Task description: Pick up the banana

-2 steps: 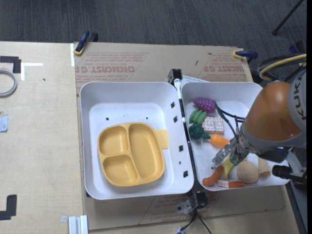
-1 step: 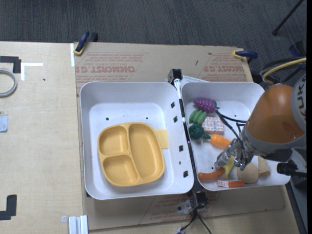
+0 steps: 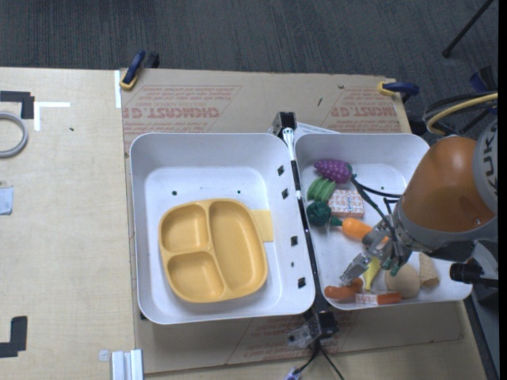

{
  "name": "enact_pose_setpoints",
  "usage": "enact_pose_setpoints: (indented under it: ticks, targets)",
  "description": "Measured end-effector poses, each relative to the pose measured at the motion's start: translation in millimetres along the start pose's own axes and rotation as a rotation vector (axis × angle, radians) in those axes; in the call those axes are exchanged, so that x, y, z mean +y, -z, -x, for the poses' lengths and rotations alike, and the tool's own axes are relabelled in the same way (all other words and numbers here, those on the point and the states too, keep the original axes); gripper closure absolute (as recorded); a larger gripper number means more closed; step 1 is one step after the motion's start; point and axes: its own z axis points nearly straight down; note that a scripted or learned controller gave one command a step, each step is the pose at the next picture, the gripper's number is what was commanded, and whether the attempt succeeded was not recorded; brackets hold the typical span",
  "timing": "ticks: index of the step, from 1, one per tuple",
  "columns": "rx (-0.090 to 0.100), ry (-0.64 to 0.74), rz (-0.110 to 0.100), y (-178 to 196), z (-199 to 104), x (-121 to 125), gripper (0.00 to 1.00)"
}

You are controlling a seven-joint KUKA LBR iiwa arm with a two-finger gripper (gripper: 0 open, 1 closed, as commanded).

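- Where the right bin (image 3: 444,295) meets its near wall, a red sausage-like toy (image 3: 342,293) lies beside a beige piece (image 3: 404,282).
- Just behind, the gripper (image 3: 372,261) hangs low over the clutter; whether it is parted or clamped cannot be told.
- A yellow banana (image 3: 371,275) lies directly beneath it.
- Farther back sit an orange carrot (image 3: 354,228), a small box (image 3: 346,203), green vegetables (image 3: 320,190) and purple grapes (image 3: 333,169).
- Leftward, the left bin (image 3: 150,212) holds a yellow divided plate (image 3: 212,248).

Both white bins (image 3: 207,153) look like smooth moulded plastic with a soft sheen. The yellow divided tray (image 3: 212,249) is matt plastic, evenly coloured. Under the bins lies a sheet of brown cardboard (image 3: 190,105), dull and printed in red, on a pale wood-like worktop (image 3: 63,228). The arm's orange band (image 3: 447,184) is glossy. The tool (image 3: 372,261) shows bare grey metal. The purple grapes (image 3: 333,169) look like shiny plastic.
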Motion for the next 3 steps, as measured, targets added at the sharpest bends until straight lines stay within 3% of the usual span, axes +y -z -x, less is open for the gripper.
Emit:
enact_pose_setpoints:
  ticks: [1, 2, 3]
  targets:
    - [0.0, 0.0, 0.0, 0, 0, 0, 0.0]
    - [0.003, 0.125, -0.001, 99, -29, 34, 0.0]
    - [0.005, 0.348, -0.002, 7, -3, 2, 0.0]
